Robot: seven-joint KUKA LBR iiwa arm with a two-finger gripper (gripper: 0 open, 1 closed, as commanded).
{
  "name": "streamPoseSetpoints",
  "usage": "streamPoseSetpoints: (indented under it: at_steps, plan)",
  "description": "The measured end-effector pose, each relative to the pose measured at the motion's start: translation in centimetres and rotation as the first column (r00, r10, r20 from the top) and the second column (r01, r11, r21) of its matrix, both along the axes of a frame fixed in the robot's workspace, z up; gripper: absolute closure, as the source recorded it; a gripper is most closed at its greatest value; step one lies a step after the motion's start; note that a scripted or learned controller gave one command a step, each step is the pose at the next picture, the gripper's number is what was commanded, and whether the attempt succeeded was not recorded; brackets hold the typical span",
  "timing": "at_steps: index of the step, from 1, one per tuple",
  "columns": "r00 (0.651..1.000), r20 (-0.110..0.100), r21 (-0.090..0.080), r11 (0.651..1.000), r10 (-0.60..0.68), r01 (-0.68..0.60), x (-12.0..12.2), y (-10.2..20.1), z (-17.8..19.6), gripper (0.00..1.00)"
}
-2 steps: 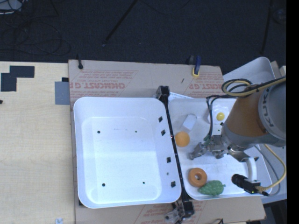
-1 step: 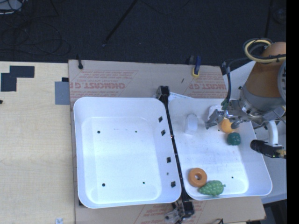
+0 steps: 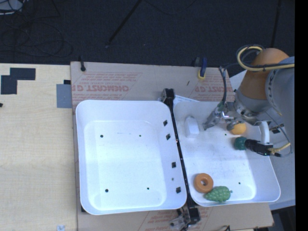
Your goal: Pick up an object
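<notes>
The small white object [image 3: 192,126] lies near the far-left corner of the bin on the view's right [image 3: 275,189], close to the divider where the two bins meet. You will see the gripper [image 3: 210,123] low over that bin, just beside the white object on its right and pointing towards it, with a narrow gap between them as far as the slanted view lets you judge. You cannot tell from here whether the gripper is open or closed, and nothing is visibly held in it.

A yellow-orange rounded object [image 3: 237,127] sits just behind the gripper, under the wrist. A little nearer you lies a small dark green object [image 3: 239,143]. At the near edge of the same bin you have an orange ring [image 3: 204,182], with a bumpy green object [image 3: 218,194] touching or almost touching it on its right.

The bin on the view's left [image 3: 80,129] shows its white floor with a few small dark spots. Both bins rest on a sheet of brown cardboard [image 3: 120,83] with red lettering.
</notes>
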State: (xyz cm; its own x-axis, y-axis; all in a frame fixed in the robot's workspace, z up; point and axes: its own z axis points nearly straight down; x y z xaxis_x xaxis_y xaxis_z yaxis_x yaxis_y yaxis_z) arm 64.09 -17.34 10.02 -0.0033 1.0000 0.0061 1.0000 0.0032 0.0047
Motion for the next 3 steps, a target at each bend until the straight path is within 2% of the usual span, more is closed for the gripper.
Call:
streamPoseSetpoints:
  at_steps: [1, 2, 3]
  plan:
    - [1.000, -0.002, -0.003, 1.000, 0.005, -0.005, 0.5, 8.8, 3.7, 0.00]
    - [1.000, 0.000, -0.002, 1.000, 0.007, -0.007, 0.4, 19.7, 9.1, 0.00]
    - [1.000, -0.013, -0.003, 1.000, 0.004, -0.004, -5.9, 27.8, 8.7, 0.00]
